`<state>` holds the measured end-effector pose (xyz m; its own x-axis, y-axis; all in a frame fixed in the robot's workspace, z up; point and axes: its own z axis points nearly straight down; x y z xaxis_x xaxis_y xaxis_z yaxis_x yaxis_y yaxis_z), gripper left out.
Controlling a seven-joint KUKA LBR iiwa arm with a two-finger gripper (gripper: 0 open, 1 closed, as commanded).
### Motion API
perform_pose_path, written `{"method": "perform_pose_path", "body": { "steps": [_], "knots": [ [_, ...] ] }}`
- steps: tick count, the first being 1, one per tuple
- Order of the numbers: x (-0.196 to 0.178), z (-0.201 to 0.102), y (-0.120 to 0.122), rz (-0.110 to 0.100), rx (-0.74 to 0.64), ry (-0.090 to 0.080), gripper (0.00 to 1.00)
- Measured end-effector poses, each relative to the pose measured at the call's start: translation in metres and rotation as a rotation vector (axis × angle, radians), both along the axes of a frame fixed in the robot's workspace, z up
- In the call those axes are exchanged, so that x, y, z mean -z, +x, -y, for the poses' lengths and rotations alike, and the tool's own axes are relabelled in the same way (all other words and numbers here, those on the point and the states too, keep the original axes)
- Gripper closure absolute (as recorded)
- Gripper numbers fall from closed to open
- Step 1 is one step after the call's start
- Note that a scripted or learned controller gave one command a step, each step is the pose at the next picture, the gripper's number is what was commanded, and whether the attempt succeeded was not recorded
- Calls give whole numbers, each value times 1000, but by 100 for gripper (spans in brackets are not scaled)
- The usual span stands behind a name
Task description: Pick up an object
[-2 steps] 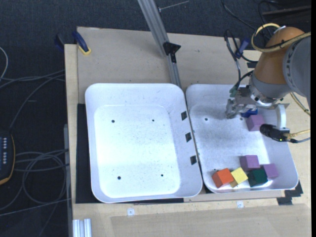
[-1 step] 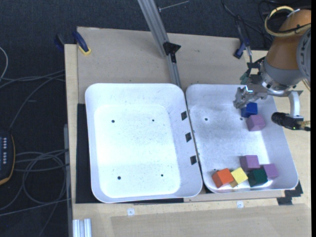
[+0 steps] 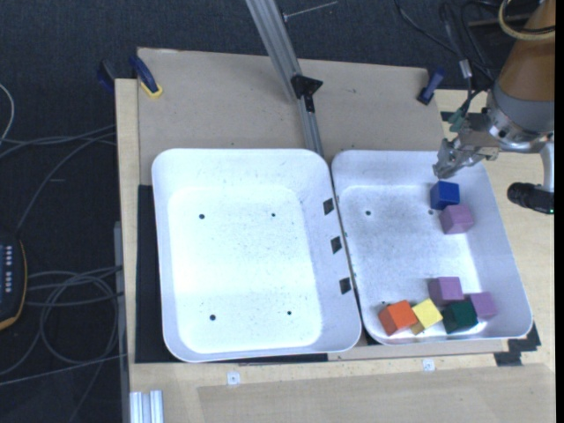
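A blue cube point(image 3: 445, 193) sits near the far right wall of the right bin point(image 3: 388, 236), with a purple cube point(image 3: 456, 218) touching its near side. My gripper point(image 3: 448, 167) hangs just above the blue cube, at its far edge, reaching in from the right. Along the bin's near edge lies a cluster: an orange cube point(image 3: 397, 315), a yellow cube point(image 3: 427, 313), a dark green cube point(image 3: 459, 315) and two purple cubes point(image 3: 446, 288), point(image 3: 482, 304).
The left bin point(image 3: 176, 263) stands beside the right one, joined by black clips point(image 3: 336, 244). A slanted metal rail point(image 3: 282, 51) crosses the back of the bench. Blue clamps point(image 3: 145, 76) hold the board's far corners.
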<state>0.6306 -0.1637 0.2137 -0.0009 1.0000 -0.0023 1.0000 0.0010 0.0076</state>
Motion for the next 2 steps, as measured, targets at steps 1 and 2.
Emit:
{"method": "perform_pose_path", "body": {
  "steps": [1, 2],
  "knots": [
    [-55, 0, 2, 1, -1, 0, 100],
    [-61, -50, -15, -8, -5, 5, 100]
  ]
}}
